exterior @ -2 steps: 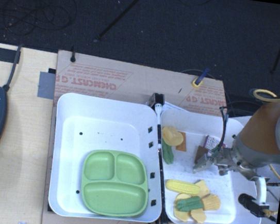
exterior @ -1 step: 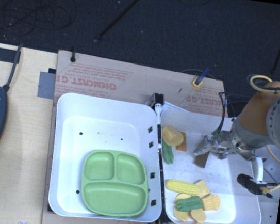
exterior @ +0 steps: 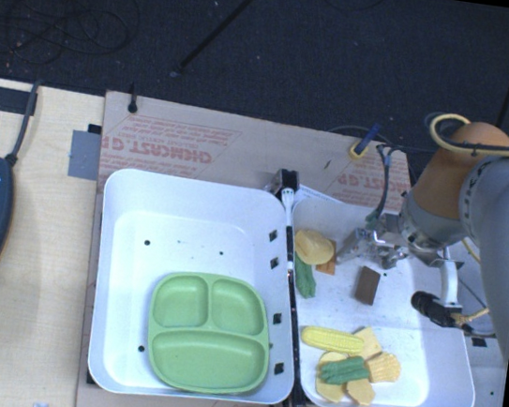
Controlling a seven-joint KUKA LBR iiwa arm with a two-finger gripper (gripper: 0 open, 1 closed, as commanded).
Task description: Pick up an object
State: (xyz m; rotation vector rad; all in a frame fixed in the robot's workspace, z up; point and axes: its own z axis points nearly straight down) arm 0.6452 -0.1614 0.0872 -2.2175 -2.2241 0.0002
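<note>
The arm [exterior: 483, 199] comes in from the right, its orange band above the wrist, and hangs over the far part of the right bin [exterior: 453, 394]. The left bin [exterior: 138, 218] holds a green plate [exterior: 208, 333] with three compartments, lying near its near wall. The right bin holds the pickable things — a corn cob [exterior: 334, 340] lying across the near middle, a heap of small yellow and green pieces [exterior: 357, 372] just beyond it toward the near right, a yellow chip-like piece [exterior: 313, 247] at the far left by the divider with a green strip [exterior: 304, 279] just beside it, and a small brown block [exterior: 367, 285] near the bin's middle.

The gripper [exterior: 379, 248] sits just far of the block, low over the bin floor; nothing shows between its fingers, and whether they stand wide or narrow I cannot tell.

The step in hand looks like the approach — no grasp yet. The block seems the likeliest target; the next move would call for centring over it, descending, then closing squarely.
</note>
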